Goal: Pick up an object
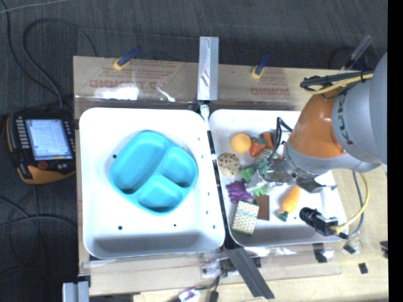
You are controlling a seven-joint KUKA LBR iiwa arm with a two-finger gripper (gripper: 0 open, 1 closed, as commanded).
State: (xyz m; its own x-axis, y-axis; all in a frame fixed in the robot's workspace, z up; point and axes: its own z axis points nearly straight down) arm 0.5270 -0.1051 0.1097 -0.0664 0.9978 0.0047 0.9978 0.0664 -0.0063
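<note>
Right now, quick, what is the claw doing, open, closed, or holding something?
Claw: down among the toys in the right bin; open or closed cannot be told.

The grey arm (352,124) with its orange band is reaching in from the right and hanging over the right bin (221,126). Its gripper (272,168) is sitting low among a cluster of small toys. An orange ball (240,143) is lying near the bin's back wall, with a red piece (257,147) just beside it. A speckled cookie (228,163) is resting by the left wall, a purple bunch of grapes (238,190) below it, and a patterned box (245,218) leaning at the front. A brown block (262,207) is lying beside the box, and a carrot (289,202) is sitting to the right. The left bin (94,231) is holding a blue divided tray (154,170). A handheld controller (40,145) is lying on the floor at the left.
</note>
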